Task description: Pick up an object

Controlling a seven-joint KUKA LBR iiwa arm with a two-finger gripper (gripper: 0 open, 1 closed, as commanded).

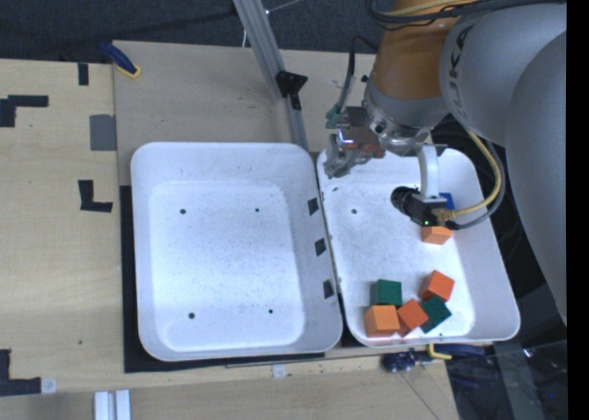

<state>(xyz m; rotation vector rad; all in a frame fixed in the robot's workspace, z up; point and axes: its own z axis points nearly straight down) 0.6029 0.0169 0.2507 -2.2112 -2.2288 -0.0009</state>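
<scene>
Hovering at the right bin's (488,271) upper-left, the pincer (342,153) seemed unladen; its spread was unclear. Next, I judged, it should descend toward the blocks (405,306) at lower right.

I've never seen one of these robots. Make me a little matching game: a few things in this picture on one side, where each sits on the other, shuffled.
Things:
1. Gripper
2. Cluster of blocks
3. Lone orange block
4. Left bin

Places:
A. Near end of the right bin
B. Beside the right bin, away from the arm
C. Over the right bin's far left corner
D. Middle of the right bin's right side, next to a blue piece

Pairs: 1-C, 2-A, 3-D, 4-B
</scene>
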